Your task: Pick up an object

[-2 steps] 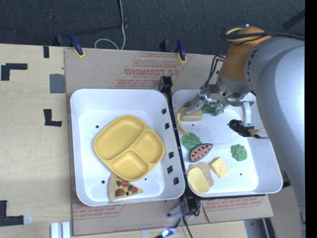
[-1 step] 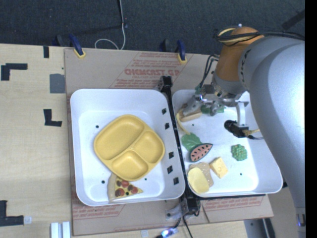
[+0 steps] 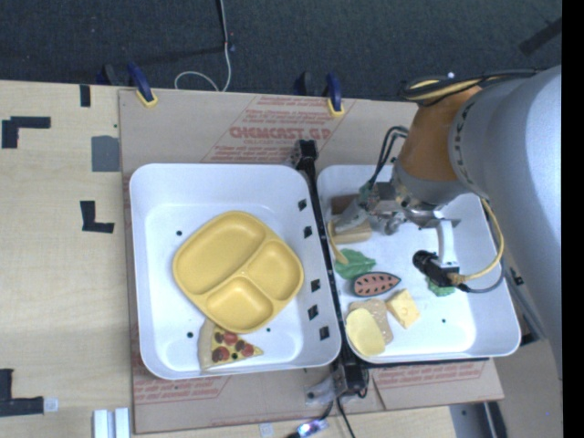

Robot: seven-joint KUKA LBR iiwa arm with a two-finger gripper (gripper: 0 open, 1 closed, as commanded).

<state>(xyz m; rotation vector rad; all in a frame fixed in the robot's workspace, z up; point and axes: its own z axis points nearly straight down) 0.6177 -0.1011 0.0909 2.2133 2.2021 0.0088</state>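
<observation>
I have the arm [image 3: 511, 144] reaching in from the right over the right bin [image 3: 493, 336], with the gripper [image 3: 360, 213] low at the bin's upper-left corner, just over a tan block [image 3: 351, 231] by the divider. I judge that block to be the target, since the wrist sits right above it. I cannot tell how the grasping end stands.

The block looks pale brown, flat-sided and partly hidden. Nearby lie a green leaf piece [image 3: 354, 265], a watermelon slice [image 3: 376, 284] and a cheese wedge [image 3: 403, 310]. The left bin [image 3: 151, 245] holds a yellow divided plate [image 3: 237, 269] and pizza slice [image 3: 224, 347], well apart.
</observation>
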